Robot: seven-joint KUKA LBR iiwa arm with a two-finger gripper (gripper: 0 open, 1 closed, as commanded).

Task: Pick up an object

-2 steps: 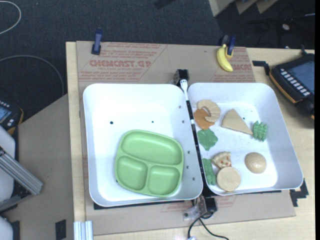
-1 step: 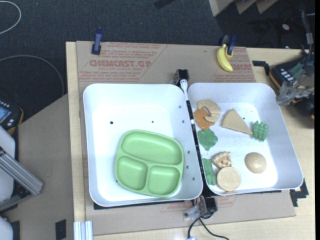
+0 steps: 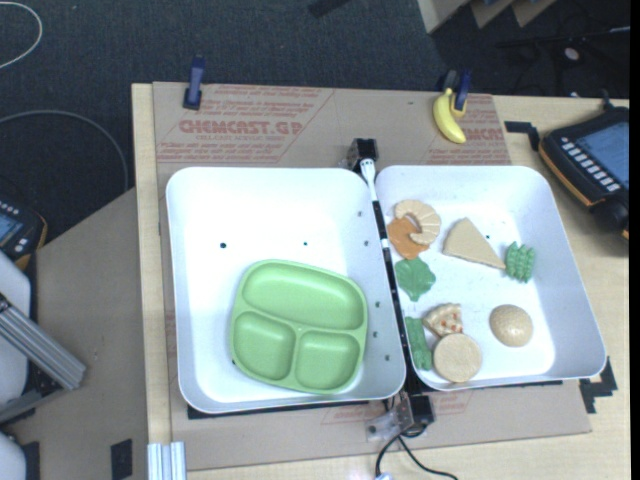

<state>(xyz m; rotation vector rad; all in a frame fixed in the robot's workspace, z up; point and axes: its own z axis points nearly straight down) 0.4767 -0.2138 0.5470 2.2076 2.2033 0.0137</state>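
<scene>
Red printing on the brown cardboard sheet [image 3: 300,118] that covers the worktop reads "CHEMCAST G.P" near its far left corner, with a line of smaller red type above it too fine to read; fainter red print near the far right corner cannot be made out. Two blue clamps [image 3: 194,83] pinch the sheet's far edge, and a yellow banana [image 3: 449,118] lies just beside the right-hand one. The left bin [image 3: 200,218] holds a green divided plate [image 3: 298,325] toward its near edge. The things to pick lie in the right bin [image 3: 560,268]: a ridged tan round [image 3: 418,218] touching an orange ring [image 3: 405,238] by the far left corner, a tan wedge [image 3: 472,244] in the middle, a green leafy piece [image 3: 519,260] by the right wall, another green piece [image 3: 414,276] on the left wall, and a tan dome [image 3: 511,325] and flat round biscuit [image 3: 457,356] by the near edge.
</scene>
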